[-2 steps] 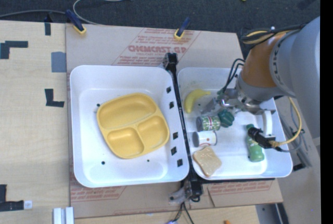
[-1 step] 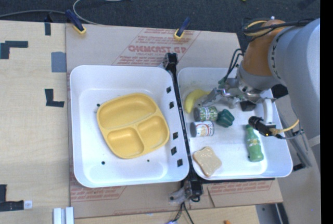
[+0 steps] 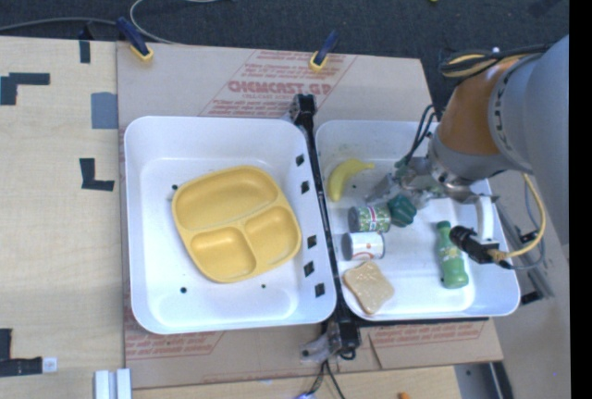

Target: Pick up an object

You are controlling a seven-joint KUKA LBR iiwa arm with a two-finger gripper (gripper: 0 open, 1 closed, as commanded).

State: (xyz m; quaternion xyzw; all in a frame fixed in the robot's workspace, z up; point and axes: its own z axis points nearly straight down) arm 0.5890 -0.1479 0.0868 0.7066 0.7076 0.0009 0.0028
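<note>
One end effector (image 3: 404, 189), fingers indistinct.

Right side of frame: chunky grey arm (image 3: 548, 110), rounded shell, fat orange band (image 3: 467, 115) above wrist. Yellow and black cables looping around it, black connector bits low near wrist.

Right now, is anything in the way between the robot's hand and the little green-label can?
Nothing visible blocks it. The gripper sits low in the right bin, right beside the green-label can. A dark teal object lies next to the can under the gripper, crowding that side. The banana lies apart.
</note>
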